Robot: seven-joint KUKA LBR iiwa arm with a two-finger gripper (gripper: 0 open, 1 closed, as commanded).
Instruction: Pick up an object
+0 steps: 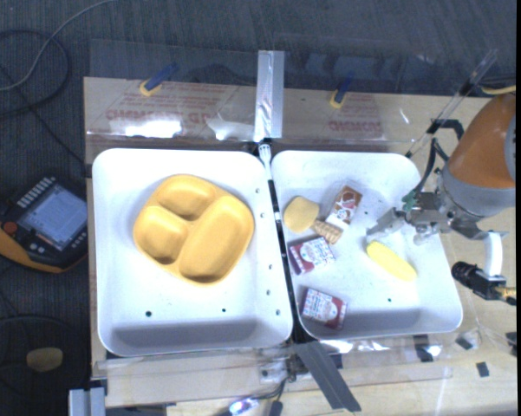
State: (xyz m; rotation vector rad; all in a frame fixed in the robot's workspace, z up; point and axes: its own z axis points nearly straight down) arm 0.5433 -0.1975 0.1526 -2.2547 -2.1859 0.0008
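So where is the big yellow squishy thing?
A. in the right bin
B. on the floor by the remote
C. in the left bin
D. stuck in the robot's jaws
C: the big yellow squishy thing lies alone in the left bin, while the small packets and yellow pieces sit in the right bin.

We are reaching in from the right edge of the frame with our grey KUKA arm (477,189), its orange band (490,150) showing at the upper right above the wrist. Our two-finger metal gripper (399,224) is pointing leftward at mid-height on the right side, its wrist tilting slightly downward toward the centre of the frame.
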